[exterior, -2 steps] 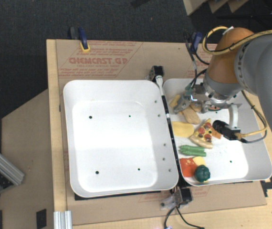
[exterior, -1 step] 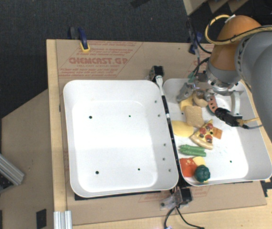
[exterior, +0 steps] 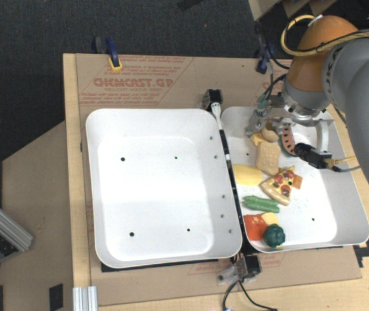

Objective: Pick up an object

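Several toy foods lie in the right bin (exterior: 327, 219): a tan cracker (exterior: 268, 157), a yellow wedge (exterior: 248, 175), a pizza slice (exterior: 283, 185), a green pea pod (exterior: 261, 204), a red piece (exterior: 254, 226) and a dark green broccoli (exterior: 275, 236). My gripper (exterior: 264, 123) is low over the far left corner of that bin, just above a small pale yellow piece (exterior: 257, 139) and the top of the cracker. Whether it touches either, I cannot tell. The wrist hides most of the gripper.
The left bin (exterior: 158, 186) lies beside the right one, their rims meeting along a dark seam (exterior: 226, 167). The grey arm with its orange band (exterior: 317, 50) fills the upper right. A black cable (exterior: 314, 154) crosses the right bin's far end.
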Motion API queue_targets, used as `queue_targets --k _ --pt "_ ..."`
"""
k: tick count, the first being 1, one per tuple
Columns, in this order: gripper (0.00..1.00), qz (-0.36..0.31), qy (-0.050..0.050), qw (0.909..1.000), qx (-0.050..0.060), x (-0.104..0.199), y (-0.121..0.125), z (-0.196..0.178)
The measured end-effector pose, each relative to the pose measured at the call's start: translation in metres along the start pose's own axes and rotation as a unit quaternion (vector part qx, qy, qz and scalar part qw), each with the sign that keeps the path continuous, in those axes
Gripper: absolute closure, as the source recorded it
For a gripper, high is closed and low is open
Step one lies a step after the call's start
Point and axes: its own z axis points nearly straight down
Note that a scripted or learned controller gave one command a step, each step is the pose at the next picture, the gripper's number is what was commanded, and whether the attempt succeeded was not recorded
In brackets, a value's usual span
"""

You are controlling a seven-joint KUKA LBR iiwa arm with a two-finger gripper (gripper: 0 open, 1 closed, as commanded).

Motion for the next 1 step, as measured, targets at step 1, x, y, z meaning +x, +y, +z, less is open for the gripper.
queue_targets --k 1 --pt "1.0 -0.004 0.002 1.0 -0.004 0.0895 -0.0255 -0.1336"
